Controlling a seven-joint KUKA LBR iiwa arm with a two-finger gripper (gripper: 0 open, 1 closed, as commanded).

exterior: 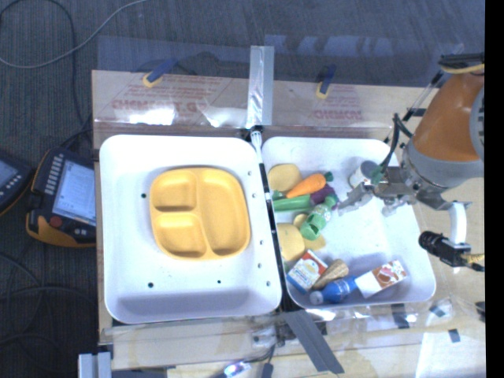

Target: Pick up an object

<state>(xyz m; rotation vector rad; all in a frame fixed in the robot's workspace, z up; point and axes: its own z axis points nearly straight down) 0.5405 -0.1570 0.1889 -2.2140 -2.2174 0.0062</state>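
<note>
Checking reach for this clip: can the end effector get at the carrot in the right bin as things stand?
Probably yes. The carrot lies on top of the pile, uncovered, and the end effector sits just to its right inside the right bin, though neighbouring toys crowd it.

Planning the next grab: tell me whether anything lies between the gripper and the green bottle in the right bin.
Nothing visible does. The gripper sits just right of the green bottle, with bare bin floor between them. The carrot lies close above the bottle.

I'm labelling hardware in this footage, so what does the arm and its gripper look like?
The arm is grey with a broad orange band above the wrist. Its gripper is slim grey metal with dark fittings, and thin dark cables run alongside the wrist.
</note>
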